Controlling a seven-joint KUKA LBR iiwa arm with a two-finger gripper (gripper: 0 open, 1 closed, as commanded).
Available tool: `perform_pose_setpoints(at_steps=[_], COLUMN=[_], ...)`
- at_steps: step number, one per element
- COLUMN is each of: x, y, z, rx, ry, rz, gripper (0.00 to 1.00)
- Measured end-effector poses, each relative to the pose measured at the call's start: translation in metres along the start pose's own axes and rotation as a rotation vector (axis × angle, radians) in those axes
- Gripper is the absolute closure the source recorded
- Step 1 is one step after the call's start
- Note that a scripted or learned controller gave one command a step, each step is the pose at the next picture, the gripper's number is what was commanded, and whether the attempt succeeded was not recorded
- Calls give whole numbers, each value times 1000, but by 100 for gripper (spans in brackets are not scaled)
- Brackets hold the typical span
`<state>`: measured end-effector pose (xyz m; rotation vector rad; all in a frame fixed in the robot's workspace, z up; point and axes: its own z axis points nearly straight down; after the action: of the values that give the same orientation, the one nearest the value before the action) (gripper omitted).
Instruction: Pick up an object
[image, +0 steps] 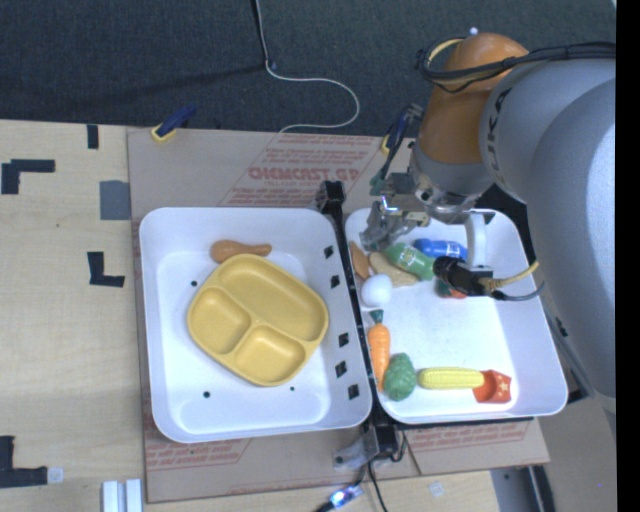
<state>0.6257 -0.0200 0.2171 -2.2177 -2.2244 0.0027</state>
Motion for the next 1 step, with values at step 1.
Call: perform_pose_setpoints(at_steps=[1], x=[-11], y=[-6], z=[3], rx=[1], ry=[-1], rz=[3], gripper=[100])
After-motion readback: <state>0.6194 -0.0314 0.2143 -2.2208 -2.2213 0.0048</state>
